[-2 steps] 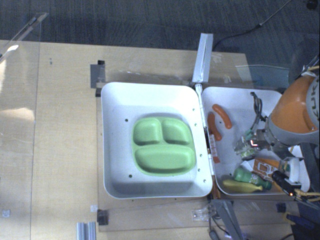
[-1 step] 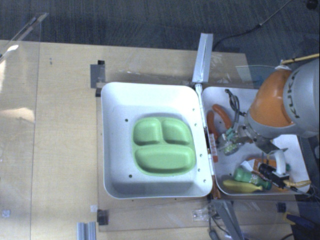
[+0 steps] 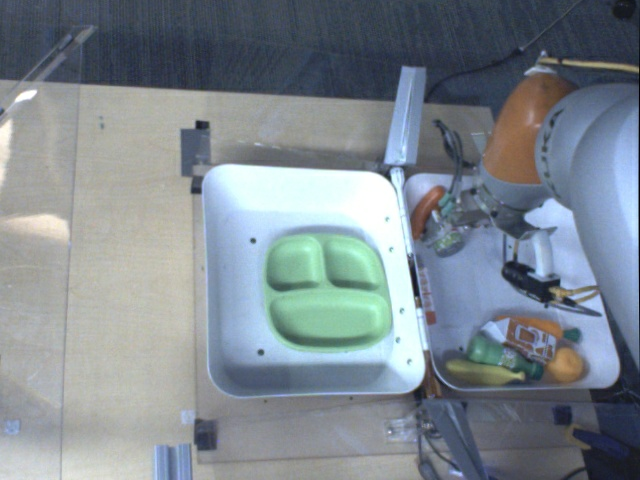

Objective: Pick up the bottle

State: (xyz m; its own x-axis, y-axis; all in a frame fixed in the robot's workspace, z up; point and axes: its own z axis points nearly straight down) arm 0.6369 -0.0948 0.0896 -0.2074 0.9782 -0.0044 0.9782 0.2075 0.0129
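Observation:
The bottle (image 3: 520, 342) lies on its side near the front of the right bin (image 3: 470, 298); it has a green end toward the left and an orange label. My gripper (image 3: 452, 224) hangs over the back left corner of that bin, far behind the bottle. It is right beside a red-orange object (image 3: 428, 206) that leans on the bin's left wall. A small clear, shiny piece (image 3: 447, 240) sits just under the gripper; I cannot make out what it is.
A yellow banana (image 3: 486, 371) lies in front of the bottle, with an orange fruit (image 3: 567, 365) to the bottle's right. The left bin (image 3: 230, 268) holds a green divided plate (image 3: 327, 290). A grey metal post (image 3: 406, 116) stands behind the two bins.

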